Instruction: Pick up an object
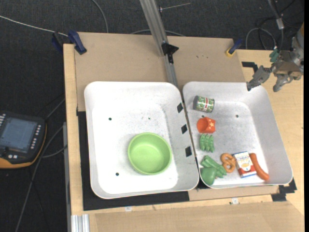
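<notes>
My gripper hangs over the far right corner of the right bin, its two fingers spread open with nothing between them. Down the bin's left side lie a small can with a green and red label, an orange-red cup and a green ridged toy. Along its near edge sit a green toy vegetable, a pretzel, a small white and blue carton and an orange carrot-like stick.
The left bin holds a green bowl. A metal pole slants over the bench behind the bins. Blue clamps grip the board's far corners. A handheld pendant lies off the bench at left.
</notes>
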`<state>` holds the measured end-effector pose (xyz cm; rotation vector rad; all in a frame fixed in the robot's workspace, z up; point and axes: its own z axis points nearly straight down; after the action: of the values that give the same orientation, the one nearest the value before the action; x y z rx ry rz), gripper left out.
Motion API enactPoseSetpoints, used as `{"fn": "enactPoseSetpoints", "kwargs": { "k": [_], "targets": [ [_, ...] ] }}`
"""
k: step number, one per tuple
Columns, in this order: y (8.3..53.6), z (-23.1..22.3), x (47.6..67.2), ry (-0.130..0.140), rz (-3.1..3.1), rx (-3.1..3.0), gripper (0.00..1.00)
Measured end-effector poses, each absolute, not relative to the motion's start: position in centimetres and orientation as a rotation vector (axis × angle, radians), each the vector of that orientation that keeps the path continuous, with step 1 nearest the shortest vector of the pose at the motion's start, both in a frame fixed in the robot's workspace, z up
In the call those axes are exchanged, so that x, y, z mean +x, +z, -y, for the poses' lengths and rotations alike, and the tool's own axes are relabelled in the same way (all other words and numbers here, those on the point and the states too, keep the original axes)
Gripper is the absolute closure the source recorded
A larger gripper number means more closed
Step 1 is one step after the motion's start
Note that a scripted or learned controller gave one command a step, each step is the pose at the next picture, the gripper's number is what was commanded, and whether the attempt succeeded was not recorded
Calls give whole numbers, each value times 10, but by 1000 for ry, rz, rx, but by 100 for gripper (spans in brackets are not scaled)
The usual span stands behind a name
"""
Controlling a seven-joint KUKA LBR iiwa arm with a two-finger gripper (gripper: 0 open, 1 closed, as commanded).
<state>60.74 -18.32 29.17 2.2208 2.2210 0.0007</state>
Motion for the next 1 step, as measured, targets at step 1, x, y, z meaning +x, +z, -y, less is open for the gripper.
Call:
{"fn": "enactPoseSetpoints", "kwargs": {
  "k": [1],
  "targets": [
    [234, 176, 602, -3, -2224, 2223, 0]
  ]
}}
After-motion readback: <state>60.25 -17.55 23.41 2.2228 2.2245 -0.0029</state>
